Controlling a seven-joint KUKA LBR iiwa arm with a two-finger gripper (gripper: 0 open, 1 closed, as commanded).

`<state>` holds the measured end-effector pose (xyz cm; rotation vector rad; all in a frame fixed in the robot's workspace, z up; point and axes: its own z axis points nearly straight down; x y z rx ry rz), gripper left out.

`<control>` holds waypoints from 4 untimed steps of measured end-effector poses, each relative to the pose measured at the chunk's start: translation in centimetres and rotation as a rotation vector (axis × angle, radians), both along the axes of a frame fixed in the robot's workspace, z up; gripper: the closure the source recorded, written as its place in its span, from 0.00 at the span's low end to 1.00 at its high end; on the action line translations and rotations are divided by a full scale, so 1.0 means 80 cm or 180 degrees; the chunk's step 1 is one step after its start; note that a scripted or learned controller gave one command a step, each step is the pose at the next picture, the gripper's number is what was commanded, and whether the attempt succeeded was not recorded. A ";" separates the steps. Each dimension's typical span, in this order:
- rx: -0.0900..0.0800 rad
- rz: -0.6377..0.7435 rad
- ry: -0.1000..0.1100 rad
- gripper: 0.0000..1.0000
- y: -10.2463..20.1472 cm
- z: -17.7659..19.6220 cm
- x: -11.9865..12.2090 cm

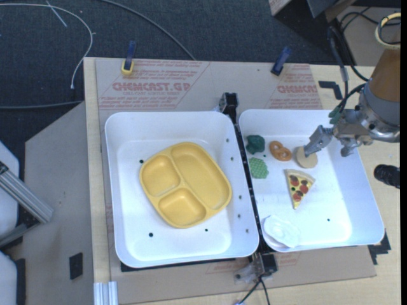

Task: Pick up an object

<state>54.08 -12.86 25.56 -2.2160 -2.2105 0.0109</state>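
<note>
My gripper (331, 149) hangs over the upper right part of the right bin (356, 202), open, with nothing between its fingers. Its left finger (315, 142) points down toward a tan round piece (308, 161) and reaches just over its upper edge. Left of that piece lies a brown pretzel (280, 150). A toy pizza slice (297, 187) rests below them near the bin's middle. A dark green piece (255, 143) and a lighter green piece (258, 168) sit by the bin's left wall. A white crumpled item (280, 230) lies at the bin's lower left corner.
The left bin (127, 234) holds a yellow three-compartment tray (184, 183). Two blue clamps (130, 56) (280, 61) stand on the bench's far edge. The orange-banded arm (388, 75) comes in from the upper right. The right bin's lower right floor is bare.
</note>
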 end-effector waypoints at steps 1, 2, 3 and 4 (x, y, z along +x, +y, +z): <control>-0.0006 0.0009 -0.0037 0.00 0.000 0.007 0.003; -0.0002 0.0007 -0.0019 0.00 -0.002 -0.065 0.013; 0.0000 0.0005 -0.0013 0.00 -0.002 -0.144 0.006; -0.0010 0.0008 -0.0040 0.00 -0.002 -0.207 0.007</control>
